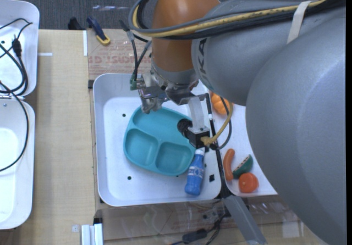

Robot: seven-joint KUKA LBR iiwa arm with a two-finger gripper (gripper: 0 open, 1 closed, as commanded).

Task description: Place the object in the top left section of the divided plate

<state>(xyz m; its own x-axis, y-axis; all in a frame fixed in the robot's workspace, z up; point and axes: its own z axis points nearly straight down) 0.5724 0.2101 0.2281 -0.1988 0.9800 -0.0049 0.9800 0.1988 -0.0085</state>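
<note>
The gripper [149, 107], its state not clear, hangs over one teal plate [157, 142] with three sections, one blue bottle [194, 173] touching its right rim.

Divided plate [155, 148] smooth teal plastic, prob. matt; bin [110, 178] glossy white.

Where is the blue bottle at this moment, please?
The blue bottle lies in the near right corner of the white bin in the camera view, against the right edge of the teal divided plate, with the wall to the neighbouring bin on its right.
</note>
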